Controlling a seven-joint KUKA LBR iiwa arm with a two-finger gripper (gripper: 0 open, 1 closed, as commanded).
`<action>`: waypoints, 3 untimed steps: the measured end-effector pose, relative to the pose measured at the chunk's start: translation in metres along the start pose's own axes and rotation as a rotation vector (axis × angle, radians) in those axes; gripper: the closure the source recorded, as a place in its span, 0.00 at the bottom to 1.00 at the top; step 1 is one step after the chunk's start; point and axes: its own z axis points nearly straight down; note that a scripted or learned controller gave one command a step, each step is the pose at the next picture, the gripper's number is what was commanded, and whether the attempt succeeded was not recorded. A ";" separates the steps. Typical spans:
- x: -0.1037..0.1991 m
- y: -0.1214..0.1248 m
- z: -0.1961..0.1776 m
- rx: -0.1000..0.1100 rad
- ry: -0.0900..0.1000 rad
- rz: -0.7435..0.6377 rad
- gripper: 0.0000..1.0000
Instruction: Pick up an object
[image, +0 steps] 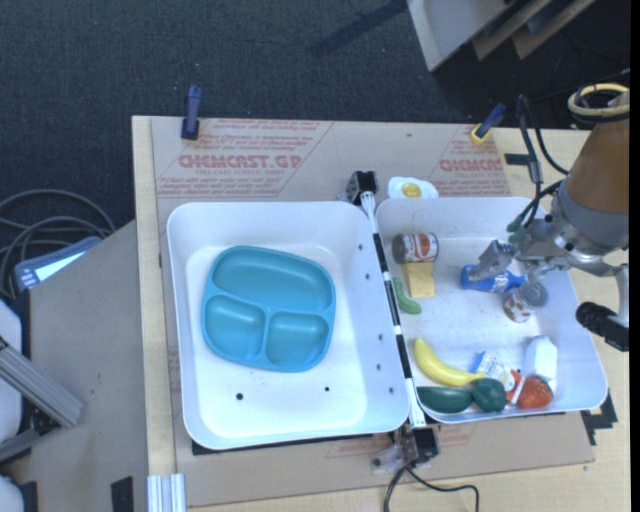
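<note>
Probably the blue toy (487, 279) under the gripper (512, 268) is light and stiff, best pinched across its middle; whether the gripper has it I cannot tell.

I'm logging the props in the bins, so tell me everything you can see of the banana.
The banana is yellow, smooth and glossy, probably a plastic toy. It lies on its side on the floor of the right bin, near that bin's front left corner, curved with both tips turned upward in the view. Its left tip points toward the divider between the bins. Its right end meets a small blue-and-white packet, and a dark green vegetable lies just in front of it, touching or nearly so. Nothing grips it.
</note>
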 end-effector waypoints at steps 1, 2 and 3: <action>0.000 0.050 0.090 -0.022 -0.008 -0.001 0.00; -0.002 0.053 0.076 -0.031 -0.013 0.000 1.00; -0.002 0.052 0.078 -0.027 -0.012 -0.001 0.00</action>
